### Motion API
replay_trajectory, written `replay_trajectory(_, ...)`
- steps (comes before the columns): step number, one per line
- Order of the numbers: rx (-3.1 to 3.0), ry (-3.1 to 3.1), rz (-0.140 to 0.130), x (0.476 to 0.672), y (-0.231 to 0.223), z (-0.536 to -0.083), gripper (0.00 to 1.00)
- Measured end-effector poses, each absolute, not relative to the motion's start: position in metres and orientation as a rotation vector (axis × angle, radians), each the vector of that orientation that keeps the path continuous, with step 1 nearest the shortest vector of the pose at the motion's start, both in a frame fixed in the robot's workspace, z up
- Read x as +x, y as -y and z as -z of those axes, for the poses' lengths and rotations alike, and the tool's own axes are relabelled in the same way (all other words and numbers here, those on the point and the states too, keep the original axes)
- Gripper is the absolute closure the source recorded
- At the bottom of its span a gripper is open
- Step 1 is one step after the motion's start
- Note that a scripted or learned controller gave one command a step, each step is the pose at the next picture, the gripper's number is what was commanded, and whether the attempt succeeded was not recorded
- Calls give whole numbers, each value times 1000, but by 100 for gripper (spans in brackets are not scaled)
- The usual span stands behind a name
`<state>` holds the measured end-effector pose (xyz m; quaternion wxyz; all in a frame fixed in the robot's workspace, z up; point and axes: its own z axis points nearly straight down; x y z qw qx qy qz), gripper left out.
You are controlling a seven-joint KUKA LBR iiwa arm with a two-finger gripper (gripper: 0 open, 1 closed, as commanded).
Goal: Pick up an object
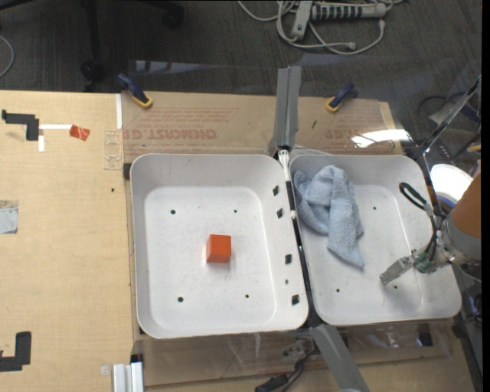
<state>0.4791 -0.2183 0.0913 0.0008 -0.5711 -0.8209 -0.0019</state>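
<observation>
Camera view: two white bins are seen side by side on the desk (pixel 61 230), looking down at a slant. In the left bin (pixel 153 230) an orange cube (pixel 219 249) is set near the middle of the floor, standing alone and well apart from every wall. In the right bin (pixel 375 306) a pale blue cloth (pixel 333 208) is crumpled in the upper left part, its top near the wall by the divider between the bins and one end trailing down toward the bin's middle. The arm (pixel 467 222) is seen entering from the right edge. The tool (pixel 398 269) is placed low over the right bin's floor, in its lower right part, to the right of the cloth's lower end and apart from it. Whether the tool is apart or together cannot be told; nothing is seen clamped in it. A small red item (pixel 79 132) is seen on the desk at upper left. Cables (pixel 321 23) are spread on the dark floor beyond the desk.
</observation>
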Motion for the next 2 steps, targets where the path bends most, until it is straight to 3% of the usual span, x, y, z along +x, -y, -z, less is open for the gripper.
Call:
replay_trajectory(1, -1956, 2460, 0, 478, 212, -122, 0)
replay_trajectory(2, -1840, 2545, 0, 478, 175, -91, 0)
